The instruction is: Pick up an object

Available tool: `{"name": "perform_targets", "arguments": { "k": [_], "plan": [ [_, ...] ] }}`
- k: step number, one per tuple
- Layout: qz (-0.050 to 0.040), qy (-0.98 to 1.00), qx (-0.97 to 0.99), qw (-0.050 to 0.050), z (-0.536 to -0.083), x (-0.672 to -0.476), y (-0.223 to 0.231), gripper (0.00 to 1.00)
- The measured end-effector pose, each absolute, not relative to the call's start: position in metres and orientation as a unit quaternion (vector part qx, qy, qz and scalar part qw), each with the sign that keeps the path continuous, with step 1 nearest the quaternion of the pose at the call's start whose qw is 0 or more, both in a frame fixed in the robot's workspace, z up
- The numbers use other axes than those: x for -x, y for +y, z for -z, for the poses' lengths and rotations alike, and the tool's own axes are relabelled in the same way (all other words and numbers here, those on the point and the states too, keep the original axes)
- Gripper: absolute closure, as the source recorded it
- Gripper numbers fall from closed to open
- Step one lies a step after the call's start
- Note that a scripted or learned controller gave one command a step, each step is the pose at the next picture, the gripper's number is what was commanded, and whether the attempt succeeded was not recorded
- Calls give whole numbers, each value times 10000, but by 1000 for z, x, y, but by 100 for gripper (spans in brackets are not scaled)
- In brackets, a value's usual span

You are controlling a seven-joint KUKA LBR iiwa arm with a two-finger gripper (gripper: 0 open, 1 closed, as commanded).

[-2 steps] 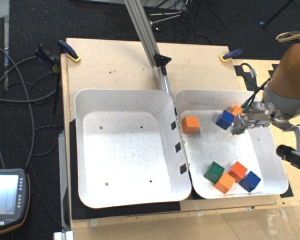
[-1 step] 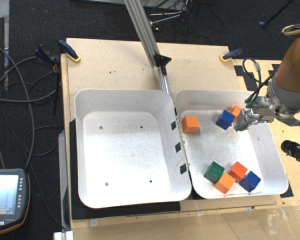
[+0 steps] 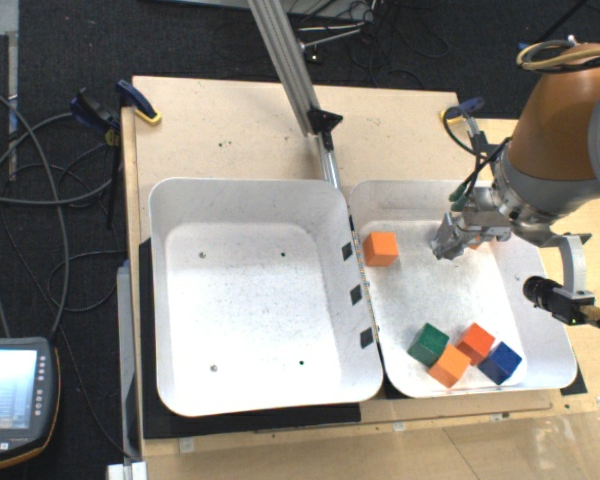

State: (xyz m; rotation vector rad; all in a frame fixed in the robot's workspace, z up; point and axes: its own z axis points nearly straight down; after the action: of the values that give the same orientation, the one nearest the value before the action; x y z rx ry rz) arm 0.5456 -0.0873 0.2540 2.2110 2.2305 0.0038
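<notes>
The left bin (image 3: 245, 293) sat bare on the surface, while in the right bin (image 3: 540, 298) an orange cube (image 3: 381, 248) lay alone near the dividing edge. The gripper (image 3: 450, 243) hovered just to its right, holding nothing (whether its fingers were released or clenched I could not tell). A good pick would centre over that lone cube before descending, since the green block (image 3: 429, 344), orange block (image 3: 449, 366), red block (image 3: 475, 341) and blue block (image 3: 499, 361) crowded together at the front.
</notes>
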Motion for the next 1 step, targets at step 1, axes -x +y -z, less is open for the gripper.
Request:
{"name": "perform_targets", "arguments": {
  "k": [1],
  "plan": [
    [2, 7100, -7042, -15, -243, -533, -36, 100]
  ]
}}
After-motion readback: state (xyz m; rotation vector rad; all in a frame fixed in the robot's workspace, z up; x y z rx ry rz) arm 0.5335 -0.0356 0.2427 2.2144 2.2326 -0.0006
